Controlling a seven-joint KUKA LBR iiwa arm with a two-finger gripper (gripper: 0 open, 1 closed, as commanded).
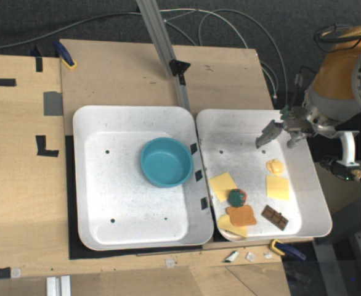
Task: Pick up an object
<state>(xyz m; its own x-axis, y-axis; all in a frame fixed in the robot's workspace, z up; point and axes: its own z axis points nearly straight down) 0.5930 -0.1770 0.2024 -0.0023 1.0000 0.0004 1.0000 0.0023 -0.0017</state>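
Observation:
My gripper (279,137) hangs over the upper right part of the right bin (230,125), its two fingers spread open with nothing between them. Below it in that bin lie a small yellow piece (275,166), a pale yellow square (278,187), a yellow slice (223,185), a green and red ball (236,197), an orange toast-shaped piece (241,216) on a pale yellow piece (228,228), and a brown chocolate bar (274,217). A blue bowl (166,161) sits upright in the left bin (100,165).
A slanted metal pole (162,42) rises behind the bins. Cables (242,29) trail over the dark floor at the back. Blue-and-yellow clamps (64,55) (286,250) hold the wooden board at its corners.

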